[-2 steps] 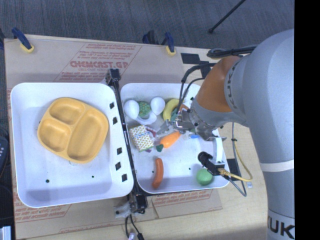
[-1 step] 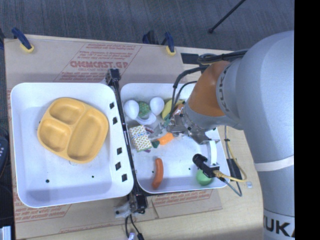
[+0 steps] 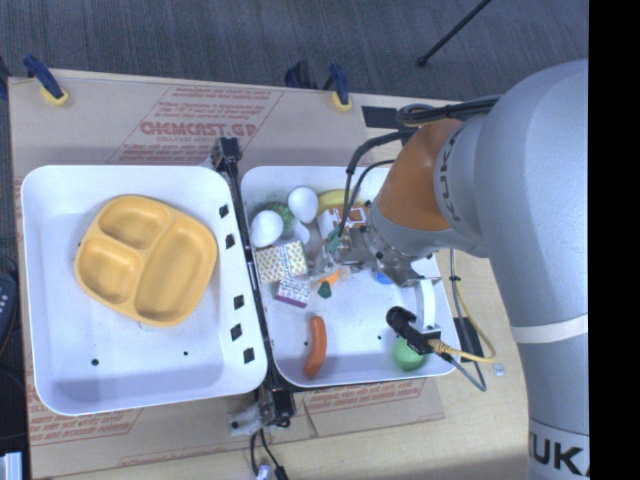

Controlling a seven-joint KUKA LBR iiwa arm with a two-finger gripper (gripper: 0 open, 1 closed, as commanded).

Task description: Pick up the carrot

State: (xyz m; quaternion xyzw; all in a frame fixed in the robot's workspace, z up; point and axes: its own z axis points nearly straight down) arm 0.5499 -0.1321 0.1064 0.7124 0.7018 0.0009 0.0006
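Over the right-hand bin (image 3: 300, 373) the grey arm (image 3: 520, 188) leans in from the right, its orange band (image 3: 415, 183) sitting just above the wrist. The gripper (image 3: 340, 251) hangs low among the clutter at the middle of that bin; whether it is parted or closed I cannot tell from where I stand, since the wrist hides it.

The carrot (image 3: 326, 285), a small orange piece with a green tip, lies on the bin floor just below the gripper, close to it but not visibly between anything. Just left of the carrot sits a checkered packet (image 3: 281, 262), with a smaller purple-printed one (image 3: 292, 293) beside it. Up from the carrot, toward the bin's far wall, two white eggs (image 3: 266, 228) rest near each other, and a yellow banana (image 3: 335, 200) peeks out next to the wrist. Below the carrot, near the front wall, a reddish sausage (image 3: 316, 345) lies lengthwise. Well to the carrot's right, a green round thing (image 3: 408, 355) sits in the front corner, partly under a black cable end.

Across the divider from the carrot, the left-hand bin (image 3: 60, 368) holds a yellow divided plate (image 3: 146, 258).
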